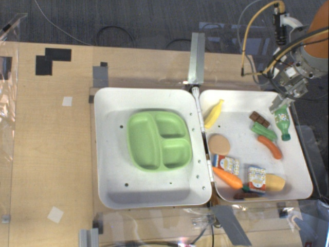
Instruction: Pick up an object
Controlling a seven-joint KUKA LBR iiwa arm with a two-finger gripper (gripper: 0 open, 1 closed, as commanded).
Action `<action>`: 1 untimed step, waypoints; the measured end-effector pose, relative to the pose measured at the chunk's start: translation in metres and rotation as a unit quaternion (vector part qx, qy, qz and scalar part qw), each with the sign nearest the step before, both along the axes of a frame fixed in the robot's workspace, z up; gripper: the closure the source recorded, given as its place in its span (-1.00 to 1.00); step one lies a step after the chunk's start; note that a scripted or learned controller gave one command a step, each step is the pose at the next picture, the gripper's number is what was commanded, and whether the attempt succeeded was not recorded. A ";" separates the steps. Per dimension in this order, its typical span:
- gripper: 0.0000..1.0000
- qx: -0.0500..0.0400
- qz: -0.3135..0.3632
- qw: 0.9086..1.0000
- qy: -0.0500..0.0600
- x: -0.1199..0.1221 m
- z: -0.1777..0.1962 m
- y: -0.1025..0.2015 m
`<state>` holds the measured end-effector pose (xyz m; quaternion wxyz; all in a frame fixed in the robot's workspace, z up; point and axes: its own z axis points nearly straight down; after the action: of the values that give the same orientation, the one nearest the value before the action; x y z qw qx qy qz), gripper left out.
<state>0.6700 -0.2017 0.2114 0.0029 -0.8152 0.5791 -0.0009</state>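
Overhead: claw [281,103] above green bottle [282,122] | labels unreadable

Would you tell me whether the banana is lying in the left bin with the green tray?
No, the banana lies in the right bin, near its upper left corner.

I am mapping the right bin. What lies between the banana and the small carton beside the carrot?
In the camera view, a round tan cookie lies between the banana and the small carton.
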 end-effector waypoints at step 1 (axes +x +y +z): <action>1.00 -0.001 0.060 0.998 -0.001 0.000 0.015 0.009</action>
<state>0.6703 -0.1923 0.2262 0.0031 -0.8487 0.5289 -0.0025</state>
